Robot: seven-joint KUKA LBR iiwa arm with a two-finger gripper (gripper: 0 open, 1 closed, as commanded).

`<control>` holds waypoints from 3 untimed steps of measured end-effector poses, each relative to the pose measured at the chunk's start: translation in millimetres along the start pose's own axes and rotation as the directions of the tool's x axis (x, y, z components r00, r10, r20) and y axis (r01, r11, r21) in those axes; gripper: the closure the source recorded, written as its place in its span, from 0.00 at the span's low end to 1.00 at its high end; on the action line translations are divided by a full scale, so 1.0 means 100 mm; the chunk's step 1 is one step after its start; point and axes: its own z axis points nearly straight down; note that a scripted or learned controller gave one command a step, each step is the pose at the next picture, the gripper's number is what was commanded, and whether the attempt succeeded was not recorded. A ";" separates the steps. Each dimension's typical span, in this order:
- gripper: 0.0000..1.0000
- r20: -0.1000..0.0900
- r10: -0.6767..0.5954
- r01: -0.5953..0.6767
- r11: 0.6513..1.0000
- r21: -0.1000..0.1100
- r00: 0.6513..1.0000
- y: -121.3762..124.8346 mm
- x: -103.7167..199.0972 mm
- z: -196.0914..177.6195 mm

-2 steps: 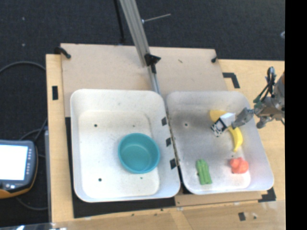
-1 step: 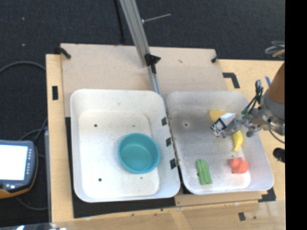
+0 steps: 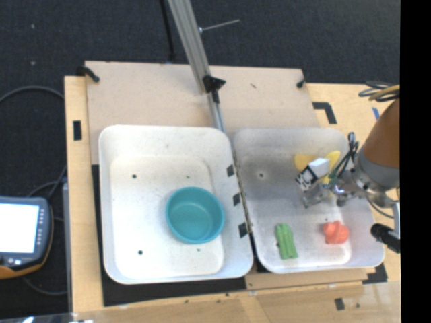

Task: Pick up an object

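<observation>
A small orange-red object (image 3: 335, 233) lies near the front right corner of the right bin (image 3: 269, 147). A green object (image 3: 286, 241) lies by the bin's front edge, near its left corner. A yellow object (image 3: 304, 161) sits toward the back edge. The gripper (image 3: 318, 195) is low over the bin between the yellow and orange-red objects; whether it is open or closed cannot be told. A teal bowl (image 3: 194, 213) stands upright in the left bin (image 3: 135, 147), near the front right corner.

Robotics lab, plywood bench (image 3: 155, 99) on dark carpet (image 3: 303, 25), aluminium profile post (image 3: 188, 32), control pendant (image 3: 23, 237) with lit screen, loose cable (image 3: 27, 96)
</observation>
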 end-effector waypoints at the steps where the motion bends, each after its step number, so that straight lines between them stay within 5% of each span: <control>1: 1.00 0.000 0.003 -0.003 1.000 -0.010 1.000 0.03 0.00 -0.15; 3: 1.00 0.001 -0.005 0.005 1.000 -0.012 1.000 0.14 0.01 -1.24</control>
